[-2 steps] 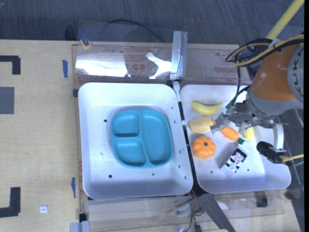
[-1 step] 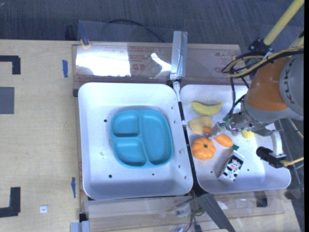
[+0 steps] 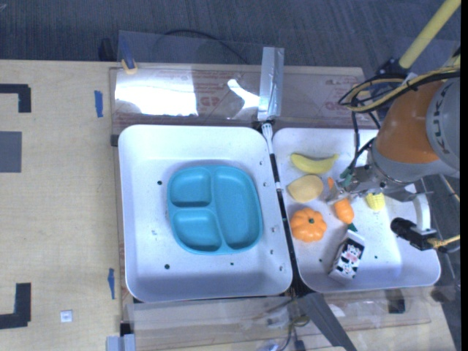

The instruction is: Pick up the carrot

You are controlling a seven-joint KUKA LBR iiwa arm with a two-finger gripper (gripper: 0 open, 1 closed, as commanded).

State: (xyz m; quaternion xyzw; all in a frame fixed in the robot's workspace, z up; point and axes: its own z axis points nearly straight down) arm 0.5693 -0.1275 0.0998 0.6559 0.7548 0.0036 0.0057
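Metal fingers are buried in wrist clutter, so I cannot tell how the jaws stand. My gripper point(image 3: 349, 185) hovers in the right bin point(image 3: 417, 269), just beside the carrot point(image 3: 343, 210), which lies between a potato point(image 3: 305, 188) and a small yellow piece point(image 3: 375, 201), above a pumpkin point(image 3: 308, 224). I judge this the approach step; next I need to centre over the carrot and descend.

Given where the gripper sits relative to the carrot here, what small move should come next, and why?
Probably a short drop straight onto the carrot. The gripper hangs just above it in the right bin, with the pumpkin and potato lying close beside it.
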